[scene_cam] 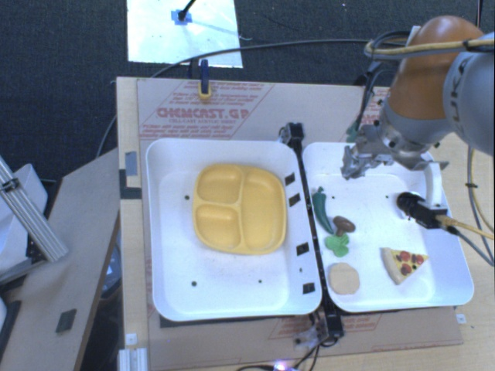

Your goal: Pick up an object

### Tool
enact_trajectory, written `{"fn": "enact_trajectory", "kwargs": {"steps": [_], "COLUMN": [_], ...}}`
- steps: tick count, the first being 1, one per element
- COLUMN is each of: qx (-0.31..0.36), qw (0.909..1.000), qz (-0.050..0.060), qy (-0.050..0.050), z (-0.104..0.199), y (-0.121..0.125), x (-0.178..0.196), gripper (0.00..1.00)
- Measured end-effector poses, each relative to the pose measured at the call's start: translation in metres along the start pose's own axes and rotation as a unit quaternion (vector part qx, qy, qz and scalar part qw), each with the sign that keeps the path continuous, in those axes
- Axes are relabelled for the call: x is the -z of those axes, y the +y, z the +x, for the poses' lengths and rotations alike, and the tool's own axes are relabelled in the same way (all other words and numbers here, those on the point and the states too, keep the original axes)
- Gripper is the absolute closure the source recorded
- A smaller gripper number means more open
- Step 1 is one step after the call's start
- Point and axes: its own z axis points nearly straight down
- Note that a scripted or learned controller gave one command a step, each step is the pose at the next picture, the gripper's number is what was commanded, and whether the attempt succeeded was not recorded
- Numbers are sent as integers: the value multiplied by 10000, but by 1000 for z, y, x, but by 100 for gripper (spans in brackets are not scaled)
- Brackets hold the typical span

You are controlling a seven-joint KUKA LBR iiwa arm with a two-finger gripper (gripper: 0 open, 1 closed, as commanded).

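You are seeing the gripper (354, 166) hovering over the right bin's (456, 284) upper left area; finger state cannot be told. Pizza slice (402, 263), tan disc (344, 277), green pepper (320, 205) and mushroom (343, 225) are lying below it, untouched. Yellow tray (238, 208) is sitting in the left bin (170, 284).

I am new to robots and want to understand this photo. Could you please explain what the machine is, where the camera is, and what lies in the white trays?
The grey and orange machine is a robot arm; its gripper hangs over the right bin. One fixed camera looks down from above at a slant. The left bin holds a yellow divided plate. The right bin holds toy food: a green pepper, a brown mushroom, a green leafy piece, a round tan cookie and a pizza slice. I see nothing held between the fingers.
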Motion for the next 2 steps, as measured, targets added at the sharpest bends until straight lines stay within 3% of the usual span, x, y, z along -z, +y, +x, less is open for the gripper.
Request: {"fn": "enact_trajectory", "kwargs": {"steps": [1, 2], "qx": [-11, -4], "qw": [10000, 10000], "qz": [7, 6], "qy": [-7, -3], "z": [42, 102], "y": [16, 31], "x": [-8, -15], "gripper": [100, 100]}}
